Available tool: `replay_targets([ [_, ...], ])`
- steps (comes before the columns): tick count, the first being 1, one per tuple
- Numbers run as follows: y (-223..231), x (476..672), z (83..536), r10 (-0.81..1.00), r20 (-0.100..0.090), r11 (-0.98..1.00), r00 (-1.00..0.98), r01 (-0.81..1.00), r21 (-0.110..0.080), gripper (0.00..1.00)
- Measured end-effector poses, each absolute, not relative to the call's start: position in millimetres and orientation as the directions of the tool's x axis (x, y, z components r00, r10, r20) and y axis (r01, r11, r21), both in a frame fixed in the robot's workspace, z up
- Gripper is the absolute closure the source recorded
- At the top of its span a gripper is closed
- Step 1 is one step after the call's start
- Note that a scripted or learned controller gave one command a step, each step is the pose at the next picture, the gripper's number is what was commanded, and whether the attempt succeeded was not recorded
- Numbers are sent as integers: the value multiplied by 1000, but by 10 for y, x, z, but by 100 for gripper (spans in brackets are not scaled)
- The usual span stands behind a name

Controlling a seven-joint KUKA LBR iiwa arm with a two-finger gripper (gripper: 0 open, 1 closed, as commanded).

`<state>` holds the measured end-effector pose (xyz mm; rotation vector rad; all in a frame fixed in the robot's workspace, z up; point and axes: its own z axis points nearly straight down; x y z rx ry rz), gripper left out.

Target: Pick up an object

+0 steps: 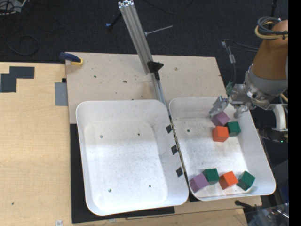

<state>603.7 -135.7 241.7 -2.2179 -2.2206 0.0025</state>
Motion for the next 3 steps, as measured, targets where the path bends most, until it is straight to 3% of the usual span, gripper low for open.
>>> replay_targets([
  [1,-1359,6037,2418,1000,1,0,0,1000,-3,0],
  [3,-1213,6043,1350,1000,2,-2,2,1000,-9,0],
])
